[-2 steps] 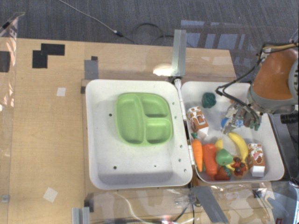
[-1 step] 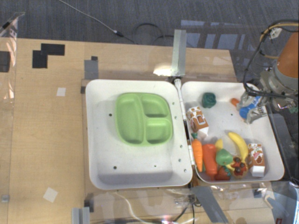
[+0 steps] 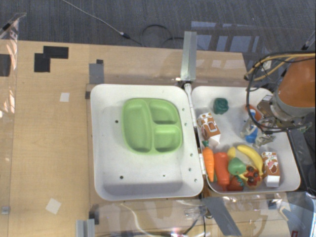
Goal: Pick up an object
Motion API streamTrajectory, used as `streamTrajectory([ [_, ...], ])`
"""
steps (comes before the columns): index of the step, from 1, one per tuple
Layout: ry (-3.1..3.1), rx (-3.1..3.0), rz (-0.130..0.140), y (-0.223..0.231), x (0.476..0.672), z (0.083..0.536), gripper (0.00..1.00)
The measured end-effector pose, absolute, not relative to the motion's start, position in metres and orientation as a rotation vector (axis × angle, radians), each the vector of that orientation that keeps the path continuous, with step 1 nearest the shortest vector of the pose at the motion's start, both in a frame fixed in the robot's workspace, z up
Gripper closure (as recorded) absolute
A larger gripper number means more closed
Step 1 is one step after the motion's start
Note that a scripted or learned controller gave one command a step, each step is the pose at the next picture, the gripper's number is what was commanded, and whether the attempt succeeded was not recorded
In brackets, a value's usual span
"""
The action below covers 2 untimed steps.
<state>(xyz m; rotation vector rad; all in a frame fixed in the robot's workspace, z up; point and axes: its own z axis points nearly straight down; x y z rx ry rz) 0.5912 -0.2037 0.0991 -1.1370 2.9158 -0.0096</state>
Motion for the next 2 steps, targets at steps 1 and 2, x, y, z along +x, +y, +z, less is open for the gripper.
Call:
streamTrajectory([
  [1, 3.063, -0.596, -0.014, -0.203, 0.629, 0.295, 1.0],
  [2, 2.998, -0.934, 0.003, -0.205, 0.545, 0.151, 1.0],
])
